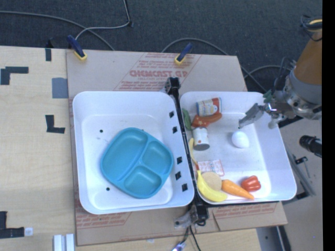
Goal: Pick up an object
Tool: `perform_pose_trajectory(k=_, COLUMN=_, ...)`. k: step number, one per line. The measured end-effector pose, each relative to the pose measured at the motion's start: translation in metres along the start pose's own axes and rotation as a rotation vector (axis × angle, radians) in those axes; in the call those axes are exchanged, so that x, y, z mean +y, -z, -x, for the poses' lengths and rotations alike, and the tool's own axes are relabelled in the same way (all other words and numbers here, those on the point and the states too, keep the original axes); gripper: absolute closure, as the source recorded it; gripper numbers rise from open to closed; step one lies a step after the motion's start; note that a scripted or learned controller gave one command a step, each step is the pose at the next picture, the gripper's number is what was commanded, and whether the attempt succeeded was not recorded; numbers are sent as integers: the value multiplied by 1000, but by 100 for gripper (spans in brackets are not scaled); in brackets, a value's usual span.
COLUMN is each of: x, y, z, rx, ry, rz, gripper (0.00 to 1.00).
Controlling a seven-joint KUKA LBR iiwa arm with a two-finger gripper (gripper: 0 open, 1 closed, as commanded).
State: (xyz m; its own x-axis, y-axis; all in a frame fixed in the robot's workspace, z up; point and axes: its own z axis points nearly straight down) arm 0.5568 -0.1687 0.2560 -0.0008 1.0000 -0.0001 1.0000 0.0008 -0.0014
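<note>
The task names no single object; the right bin (pixel 272 156) holds the candidates. Nearest the gripper lies a white egg (pixel 240 139), on the bin floor near the middle, its long axis running roughly left to right in the camera view; it lies free, touched by nothing. Along the left wall stand or lie a small can with a red-and-white label (pixel 209 106), its writing too small to read, a brown-red sausage-like piece (pixel 205 120) angled up toward the right, and a small white cylinder (pixel 201 139); a flat packet with red print (pixel 211 166) lies below them, its text illegible. At the near edge a yellow banana (pixel 210 191) curves along the corner, a carrot (pixel 237 189) points its thin tip toward the right and slightly down, and a red pepper (pixel 250 182) sits just beside that tip.

The left bin (pixel 84 140) holds a blue divided plate (pixel 137 162), tilted diagonally. The cardboard sheet (pixel 152 72) under the bins bears red lettering, apparently "CHEMCAST", read upside down.

The gripper (pixel 258 115) hangs over the right bin's upper right part, above and to the right of the egg and apart from it; its two fingers are spread apart with nothing between them; the arm (pixel 306 77) enters from the right edge, the wrist angled down toward the left.
</note>
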Motion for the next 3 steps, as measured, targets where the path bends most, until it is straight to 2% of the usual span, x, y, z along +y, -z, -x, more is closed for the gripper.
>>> perform_pose_trajectory(k=1, x=48, y=-72, z=-34, rx=1, ry=1, rz=-2, gripper=0)
perform_pose_trajectory(k=2, x=91, y=-157, z=-60, rx=0, ry=1, rz=10, gripper=0)
perform_pose_trajectory(k=3, x=111, y=-171, z=-64, rx=0, ry=-1, rz=-4, gripper=0)
